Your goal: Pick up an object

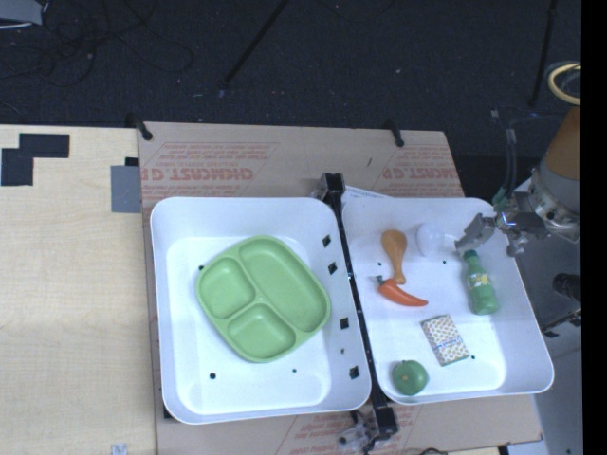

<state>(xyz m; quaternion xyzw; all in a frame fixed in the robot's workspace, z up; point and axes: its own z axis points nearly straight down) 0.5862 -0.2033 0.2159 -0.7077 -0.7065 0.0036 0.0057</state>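
The right bin point(531, 368) holds a green bottle point(481, 283), a brown drumstick toy point(395, 252), an orange-red carrot point(404, 297), a small patterned box point(446, 339), a green apple point(410, 377) and a pale white object point(432, 240). My gripper point(493, 234) hangs over the bin's far right corner, just above the top of the green bottle. Its fingers stand spread, open, with nothing between them.
A green divided plate point(263, 297) lies in the left bin point(180, 226). A black divider point(343, 292) runs between the two bins. Both bins rest on brown cardboard point(237, 164). The arm's orange band point(565, 145) is at the right edge.
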